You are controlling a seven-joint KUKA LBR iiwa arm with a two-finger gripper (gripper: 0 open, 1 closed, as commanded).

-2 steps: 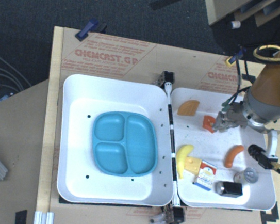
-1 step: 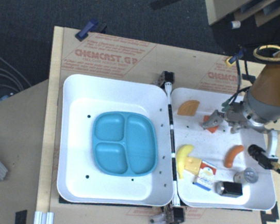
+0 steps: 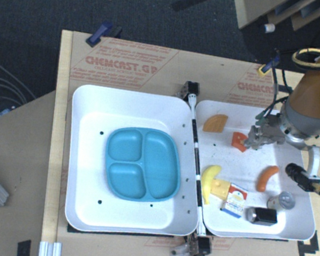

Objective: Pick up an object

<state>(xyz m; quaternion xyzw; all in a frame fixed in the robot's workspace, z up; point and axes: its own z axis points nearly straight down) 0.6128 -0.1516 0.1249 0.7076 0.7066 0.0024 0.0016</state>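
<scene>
Gripper (image 3: 252, 139) low in the right bin (image 3: 307, 219), at its far side, right against a small red-orange piece (image 3: 239, 142). Whether it has the piece, or how it is set, cannot tell; the wrist body hides it.

Risk, as judged: the tool sits at the piece's right edge rather than over it, so a lift could come up bare or nudge the piece toward the divider.

Outward: tan wedge (image 3: 215, 123) just left; orange sausage-shaped item (image 3: 267, 178) nearer the camera; banana (image 3: 208, 176), yellow block (image 3: 219, 189), small carton (image 3: 233, 201), black item (image 3: 262, 215) and grey cap (image 3: 285, 200) along the near side. Blue divided plate (image 3: 142, 163) in the left bin (image 3: 80, 142).
</scene>
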